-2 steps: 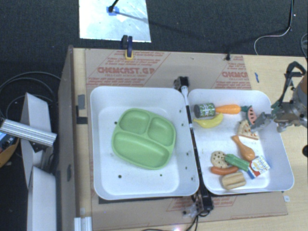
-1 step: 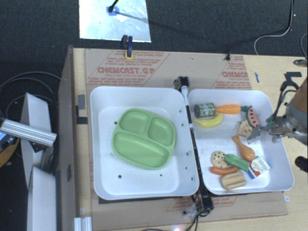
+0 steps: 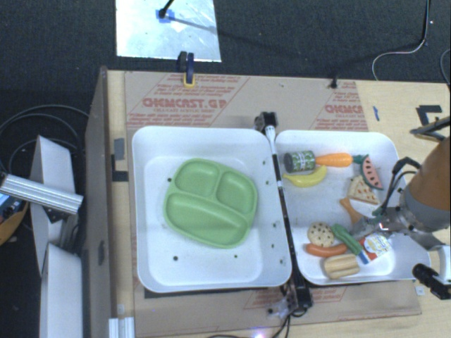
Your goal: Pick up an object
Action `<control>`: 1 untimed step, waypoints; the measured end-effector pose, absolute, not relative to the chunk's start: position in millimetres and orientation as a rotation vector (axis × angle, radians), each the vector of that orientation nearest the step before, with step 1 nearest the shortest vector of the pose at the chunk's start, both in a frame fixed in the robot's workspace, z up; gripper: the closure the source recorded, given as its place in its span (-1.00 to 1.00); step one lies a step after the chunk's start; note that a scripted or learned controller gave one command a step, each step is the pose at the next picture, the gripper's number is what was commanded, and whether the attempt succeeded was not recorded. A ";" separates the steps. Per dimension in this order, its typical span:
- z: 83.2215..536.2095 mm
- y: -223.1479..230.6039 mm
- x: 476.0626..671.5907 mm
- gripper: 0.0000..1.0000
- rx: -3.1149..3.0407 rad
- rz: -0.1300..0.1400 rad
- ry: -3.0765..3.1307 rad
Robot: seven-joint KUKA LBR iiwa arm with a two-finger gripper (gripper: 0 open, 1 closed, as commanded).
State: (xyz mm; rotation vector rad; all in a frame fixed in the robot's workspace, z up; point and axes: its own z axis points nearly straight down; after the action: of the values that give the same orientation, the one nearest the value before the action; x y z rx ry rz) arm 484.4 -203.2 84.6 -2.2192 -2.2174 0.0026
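The arm enters from the right, its orange band at the frame's edge, and its hand [image 3: 377,224] sits low over the right bin [image 3: 384,145], among the toy foods; whether it is open or closed cannot be told, and nothing is seen gripped in it.

The right bin is crowded. Near its top left lies a dark can with a green label [image 3: 299,161] on its side, a carrot [image 3: 334,160] beside it and a banana [image 3: 306,179] just below. A watermelon slice [image 3: 371,172] lies near the right wall, with a sandwich wedge [image 3: 362,191] under it. Close around the hand lie an orange piece [image 3: 349,208], a green pod [image 3: 345,236], a cookie [image 3: 321,234], a red-orange sausage [image 3: 325,249], a bread roll [image 3: 341,265] and a small white packet [image 3: 377,246] just below the hand.

The left bin [image 3: 155,146] holds a green divided plate [image 3: 210,201], well apart from the hand. Both bins rest on the counter [image 3: 232,97], which is lined with printed cardboard.
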 end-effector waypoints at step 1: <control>85.2 -181.6 558.9 -1.00 -2.216 -0.007 -2.236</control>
State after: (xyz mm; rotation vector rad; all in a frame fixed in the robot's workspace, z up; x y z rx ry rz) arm 558.9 -181.6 85.2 -2.2162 -2.2363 -0.0071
